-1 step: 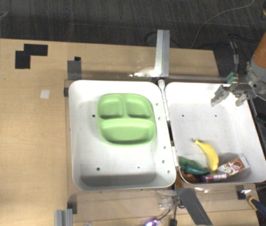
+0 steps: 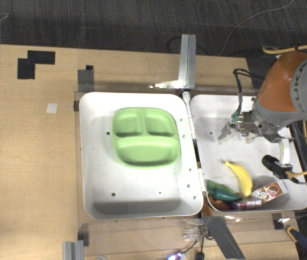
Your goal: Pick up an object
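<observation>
**Gripper spread above the right bin, holding nothing**

Your gripper [image 2: 236,134] hangs over the upper part of the right bin [image 2: 210,112], its two fingers [image 2: 224,134] splayed apart with bare white floor showing between them. Nothing sits in the gap, and you can't tell whether the tips touch the bin floor.

Look toward the bin's near edge for the pickable things. You see a yellow banana [image 2: 241,177], curved, lying on a slant with its lower end near a small red and white packet [image 2: 269,192]. Just left of it lies a dark green object [image 2: 222,190], with a red piece [image 2: 235,204] touching it and a slim purple item [image 2: 251,203] along the rim. All of these sit well apart from the fingers.

Your left bin [image 2: 96,156] carries a light green divided tray [image 2: 145,136], three compartments, lying flat near its middle.
</observation>
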Controlling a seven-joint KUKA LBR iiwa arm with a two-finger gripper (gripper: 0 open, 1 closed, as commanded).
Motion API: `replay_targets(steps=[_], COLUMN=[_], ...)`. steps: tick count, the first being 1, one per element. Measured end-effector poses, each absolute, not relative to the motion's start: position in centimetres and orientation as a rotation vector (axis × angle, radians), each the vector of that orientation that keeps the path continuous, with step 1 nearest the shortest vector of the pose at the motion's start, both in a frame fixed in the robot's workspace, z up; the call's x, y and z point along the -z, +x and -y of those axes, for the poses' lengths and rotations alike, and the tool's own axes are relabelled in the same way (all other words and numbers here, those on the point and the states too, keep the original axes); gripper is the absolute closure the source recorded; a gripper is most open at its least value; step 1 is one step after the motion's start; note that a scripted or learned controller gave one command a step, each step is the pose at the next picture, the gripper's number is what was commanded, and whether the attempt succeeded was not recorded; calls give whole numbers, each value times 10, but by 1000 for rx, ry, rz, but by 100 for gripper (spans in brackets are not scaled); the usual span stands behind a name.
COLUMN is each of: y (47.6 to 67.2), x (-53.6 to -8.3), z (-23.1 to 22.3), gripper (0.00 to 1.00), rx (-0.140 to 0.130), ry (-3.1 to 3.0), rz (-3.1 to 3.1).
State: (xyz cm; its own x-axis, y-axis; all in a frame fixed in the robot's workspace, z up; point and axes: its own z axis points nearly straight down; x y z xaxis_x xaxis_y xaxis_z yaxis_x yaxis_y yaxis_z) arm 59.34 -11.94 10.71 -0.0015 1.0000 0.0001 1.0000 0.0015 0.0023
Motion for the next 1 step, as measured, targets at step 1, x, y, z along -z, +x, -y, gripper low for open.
replay_targets(steps=[1], y=[603], x=[-91], z=[112], gripper=[0], rx=[-12], ry=[2180], rz=[-2249])
